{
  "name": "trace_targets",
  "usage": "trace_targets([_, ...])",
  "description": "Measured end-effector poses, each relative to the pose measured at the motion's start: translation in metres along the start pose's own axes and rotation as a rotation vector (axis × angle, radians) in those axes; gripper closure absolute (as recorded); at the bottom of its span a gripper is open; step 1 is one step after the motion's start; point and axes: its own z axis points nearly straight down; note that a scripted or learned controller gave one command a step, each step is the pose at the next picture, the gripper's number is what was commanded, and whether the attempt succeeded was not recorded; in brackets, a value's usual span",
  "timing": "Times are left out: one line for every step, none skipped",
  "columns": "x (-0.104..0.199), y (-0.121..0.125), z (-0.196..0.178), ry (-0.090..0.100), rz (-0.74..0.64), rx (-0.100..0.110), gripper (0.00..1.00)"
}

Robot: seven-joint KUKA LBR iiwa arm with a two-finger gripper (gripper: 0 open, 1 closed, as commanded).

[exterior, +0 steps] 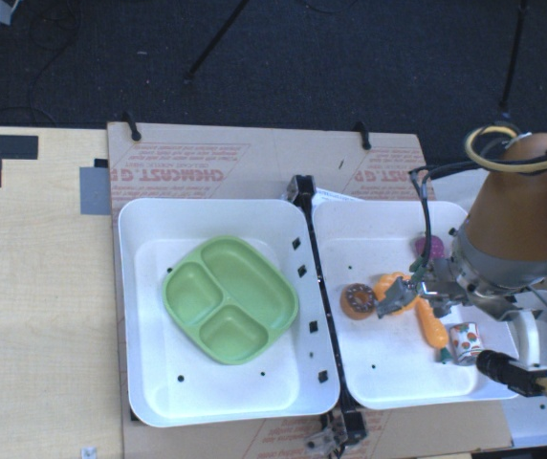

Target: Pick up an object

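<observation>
Looking down at the right bin (388, 376), found the pincer (395, 301) low among a small bunch of toys. Could not tell whether wide or narrow, nor whether anything was caught in it; too dark and too small to make out. Sat right against an orange toy (389, 282), with a brown donut (357, 300) just beside it on the left and a carrot (432, 326) just beside it on the right. Also spotted a purple toy (429, 248) further back, and a little white box with red spots (464, 342) near the carrot's lower end. Saw a green plate (230, 299) in the left bin (154, 385), well apart from all this.

Picked the orange toy as the one to go for, being nearest. Looked like hard play food: probably light, stiff and not easy to break. Probably smooth and a bit slippery too, so might pop out of a squeeze. Best taken across its narrow middle, not by a round end. Much the same for the carrot: long and thin, so better pinched across the middle, sideways to its length. Harder with the donut, lying flat and round; maybe by the rim. Crowded spot, so easy to bump the neighbours and push the orange toy away.
</observation>
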Motion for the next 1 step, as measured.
trace_targets([-0.008, -0.0068, 0.0563, 0.0, 0.001, 0.001, 0.0])
